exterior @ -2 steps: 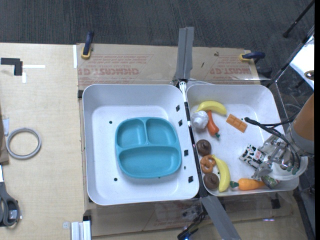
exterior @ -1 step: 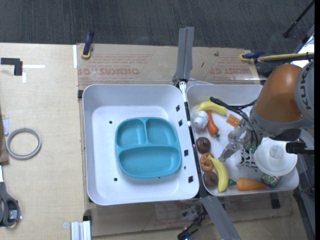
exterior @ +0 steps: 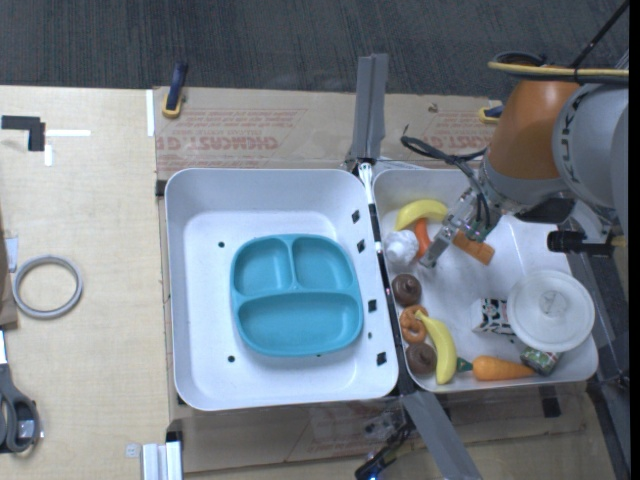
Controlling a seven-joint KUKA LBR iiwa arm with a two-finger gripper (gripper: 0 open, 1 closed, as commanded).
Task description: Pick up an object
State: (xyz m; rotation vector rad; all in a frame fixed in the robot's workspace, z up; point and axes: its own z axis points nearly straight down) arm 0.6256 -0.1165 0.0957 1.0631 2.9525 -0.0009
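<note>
Two bins side by side on the table (exterior: pixel 90 178). Left bin (exterior: pixel 190 298): divided plate (exterior: pixel 296 295) at centre. Right bin (exterior: pixel 470 380): bananas (exterior: pixel 439 346), doughnuts (exterior: pixel 406 289), carrot (exterior: pixel 500 369) along left and lower edges; lidded cup (exterior: pixel 550 311) lower right. Tape ring (exterior: pixel 45 286) at frame's left.

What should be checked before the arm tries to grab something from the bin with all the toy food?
1. Gripper over the right bin: ok.
2. Something in reach: ok, a white item and a yellow banana lie beside it.
3. Anything already held: cannot tell.
4. Targets well separated: not ok, the donut and second banana crowd the left wall.
5. Blue divided plate out of the way, in the left bin: ok.
</note>
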